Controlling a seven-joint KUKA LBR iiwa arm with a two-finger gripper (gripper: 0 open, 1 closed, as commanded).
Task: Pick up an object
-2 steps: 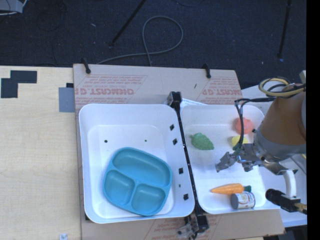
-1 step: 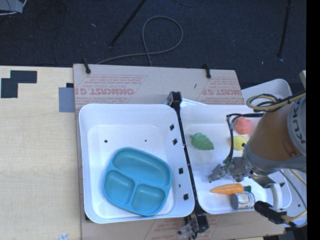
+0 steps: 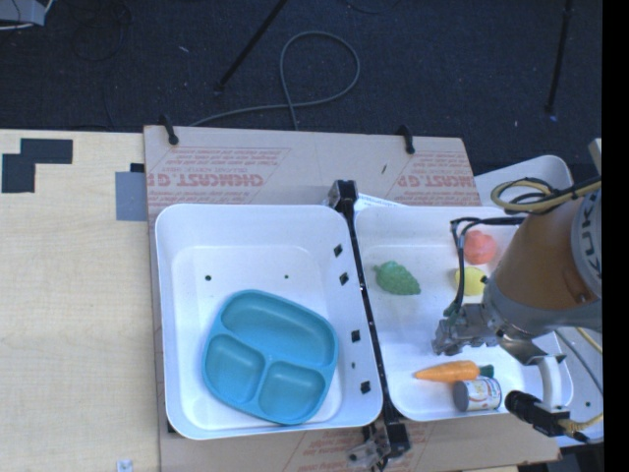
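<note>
Pincer point(image 3: 454, 337) sits low in the right bin point(image 3: 413, 234), dark metal tip poking out from under the grey-and-orange arm point(image 3: 550, 264). Can't tell its state, too dark and foreshortened, and nothing visible in its grip.

Nearest candidate: the orange carrot point(image 3: 447, 371), lying flat on the bin floor just below the pincer in the view, i.e. toward the near rim. Long axis runs roughly left-right across the frame, green end at right. So, imo, the next move turns on a short shift nearward plus a grip across the carrot's narrow width.

Crowding: small jar point(image 3: 478, 395) just beside the carrot, near side. Green leafy piece point(image 3: 397, 278) farther left w/ open floor round it. Pink piece point(image 3: 481, 247) and yellow piece point(image 3: 471, 281) tucked by the arm. Blue divided tray point(image 3: 267, 356) in the left bin point(image 3: 197, 234). Beige tabletop point(image 3: 69, 293) off to the left.
</note>
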